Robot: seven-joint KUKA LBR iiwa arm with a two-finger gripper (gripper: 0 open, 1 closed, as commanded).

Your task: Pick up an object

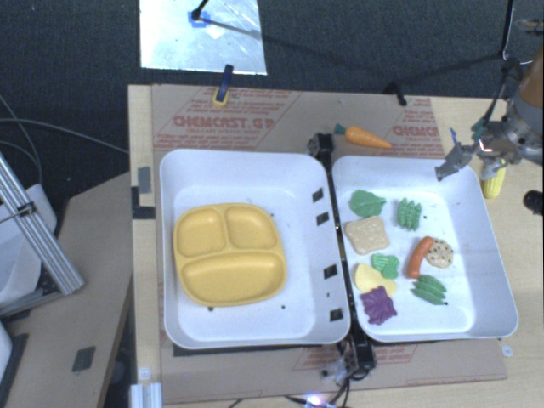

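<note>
Camera view looks down on a table (280, 109) covered with printed brown cardboard, bearing two shallow, glossy white plastic bins with rounded corners. Inside the left bin (246, 168) lies one smooth yellow tray (228, 253) with three compartments. Right of that tray, the right bin (476, 313) holds nine small toy foods: a tan cracker-like square (366, 234), an orange sausage (419, 256), a speckled round cookie (439, 252), a purple cluster (379, 306), a pale yellow piece (367, 276), and four green vegetables. One orange carrot (364, 136) lies on the cardboard beyond the bins. Over the right bin's far right corner hangs the pincer (448, 167); whether it is open or closed cannot be told.
</note>
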